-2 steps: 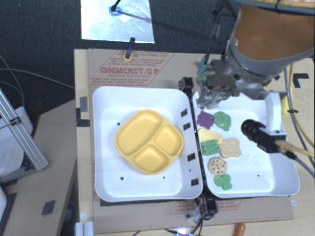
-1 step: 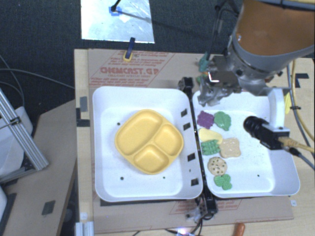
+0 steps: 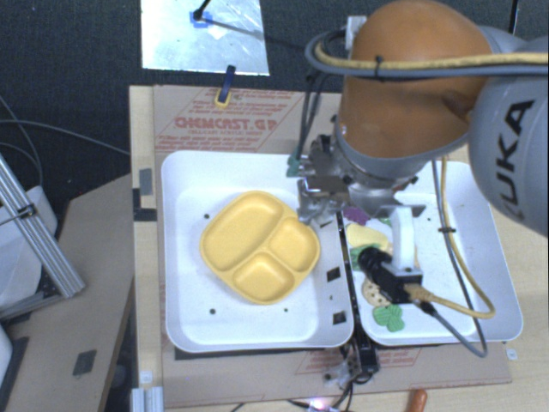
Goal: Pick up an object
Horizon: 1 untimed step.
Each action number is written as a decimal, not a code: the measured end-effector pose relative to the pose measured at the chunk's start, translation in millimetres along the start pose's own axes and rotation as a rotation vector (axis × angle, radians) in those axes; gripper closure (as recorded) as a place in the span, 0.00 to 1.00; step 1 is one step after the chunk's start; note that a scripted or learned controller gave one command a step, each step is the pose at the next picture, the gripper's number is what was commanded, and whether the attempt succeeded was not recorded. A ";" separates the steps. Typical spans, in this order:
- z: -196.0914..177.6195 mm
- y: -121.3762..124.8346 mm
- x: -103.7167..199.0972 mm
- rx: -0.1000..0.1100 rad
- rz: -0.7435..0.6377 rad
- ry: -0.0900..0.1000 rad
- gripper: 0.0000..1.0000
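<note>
A yellow plate (image 3: 257, 245) with three compartments lies in the middle of the left bin (image 3: 184, 230). In the right bin (image 3: 489, 256) a green toy (image 3: 391, 318) rests near the front, beside a round brown speckled piece (image 3: 371, 293). A pale yellow item (image 3: 364, 236) and a bit of purple (image 3: 356, 216) sit partly under the arm. My gripper (image 3: 310, 204) hangs low over the right side of the left bin, right at the plate's upper right rim. The large orange and grey wrist hides most of the right bin's back half.
Both bins rest on a cardboard sheet (image 3: 232, 123) printed with red letters. A shiny metal sheet (image 3: 206, 24) lies beyond it at the back. An aluminium frame (image 3: 34, 239) stands at the left. A yellow cable (image 3: 467, 273) loops over the right bin.
</note>
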<state>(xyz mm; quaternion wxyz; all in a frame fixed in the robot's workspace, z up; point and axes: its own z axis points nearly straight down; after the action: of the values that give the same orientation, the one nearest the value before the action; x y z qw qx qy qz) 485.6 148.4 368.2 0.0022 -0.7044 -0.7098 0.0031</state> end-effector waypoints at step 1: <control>-55.9 0.7 -24.3 -0.014 0.008 0.003 1.00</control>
<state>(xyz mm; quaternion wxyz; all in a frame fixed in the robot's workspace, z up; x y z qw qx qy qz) 486.9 124.2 424.1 -0.0016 -0.7073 -0.7069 -0.0028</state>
